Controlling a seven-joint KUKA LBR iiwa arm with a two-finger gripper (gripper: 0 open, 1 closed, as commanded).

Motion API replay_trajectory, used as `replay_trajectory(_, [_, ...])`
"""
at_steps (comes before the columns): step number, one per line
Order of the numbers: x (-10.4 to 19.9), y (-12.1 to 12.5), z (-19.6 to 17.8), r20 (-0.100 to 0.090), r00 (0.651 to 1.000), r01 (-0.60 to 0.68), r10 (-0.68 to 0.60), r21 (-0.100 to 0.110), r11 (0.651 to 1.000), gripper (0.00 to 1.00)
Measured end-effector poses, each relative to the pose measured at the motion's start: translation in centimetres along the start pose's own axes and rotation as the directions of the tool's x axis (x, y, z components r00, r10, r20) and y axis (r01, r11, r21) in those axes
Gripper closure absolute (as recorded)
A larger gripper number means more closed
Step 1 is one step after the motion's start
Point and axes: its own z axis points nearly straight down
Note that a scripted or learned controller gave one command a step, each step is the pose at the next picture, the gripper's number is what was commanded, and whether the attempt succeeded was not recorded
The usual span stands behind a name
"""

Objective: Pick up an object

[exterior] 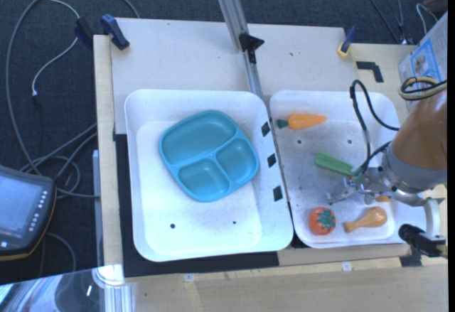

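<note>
The gripper [346, 192] hangs low in the right bin [313, 106], fingers spread apart with nothing between them. Just beside it, up-left, lies the green object [331, 163]; the tomato [321, 221] and drumstick [368, 218] sit just below it, the carrot [304, 121] farther above. Best to centre over one piece before closing. The arm leans in from the right, wrist bent downward.
</note>
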Motion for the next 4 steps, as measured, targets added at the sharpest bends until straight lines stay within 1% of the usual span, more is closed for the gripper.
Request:
replay_trajectory(1, [0.0,0.2,-1.4,0.002,1.0,0.001,-0.001,-0.008,1.0,1.0])
replay_trajectory(2, [0.7,0.8,-7.4,0.006,1.0,0.003,-0.003,-0.015,1.0,1.0])
replay_trajectory(3, [0.0,0.6,-13.4,0.007,1.0,0.002,-0.002,-0.015,1.0,1.0])
replay_trajectory(4, [0.0,0.7,-18.3,0.006,1.0,0.002,-0.002,-0.014,1.0,1.0])
